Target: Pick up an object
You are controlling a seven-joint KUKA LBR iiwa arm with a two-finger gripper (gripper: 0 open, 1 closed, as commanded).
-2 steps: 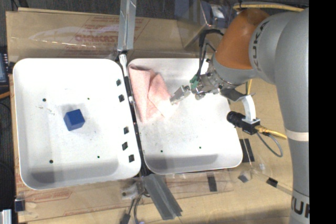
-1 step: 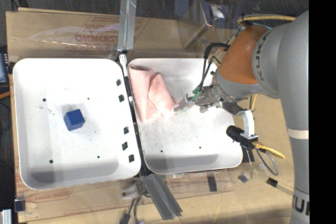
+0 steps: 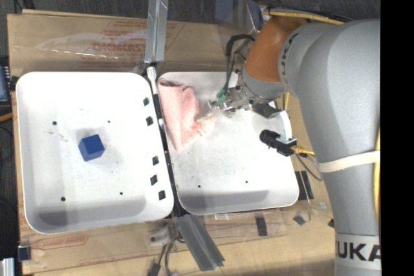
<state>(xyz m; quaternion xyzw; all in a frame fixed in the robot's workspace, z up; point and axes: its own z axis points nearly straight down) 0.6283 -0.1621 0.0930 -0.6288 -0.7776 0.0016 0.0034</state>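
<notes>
A crumpled pink cloth (image 3: 180, 112) lies against the left wall of the right bin (image 3: 239, 194), near its back corner. My gripper (image 3: 222, 103) is low in that bin, at the cloth's right edge, under the orange band of the arm. A thin corner of the cloth reaches right up to the gripper's tip. A blue cube (image 3: 91, 147) rests in the left bin (image 3: 39, 203), left of its middle and far from the gripper.
A black cable plug (image 3: 277, 141) hangs off the arm over the right bin's right side. The grey arm covers the bench's right side. A metal bar (image 3: 155, 32) stands behind the divider between the bins. Brown cardboard lies under both bins.
</notes>
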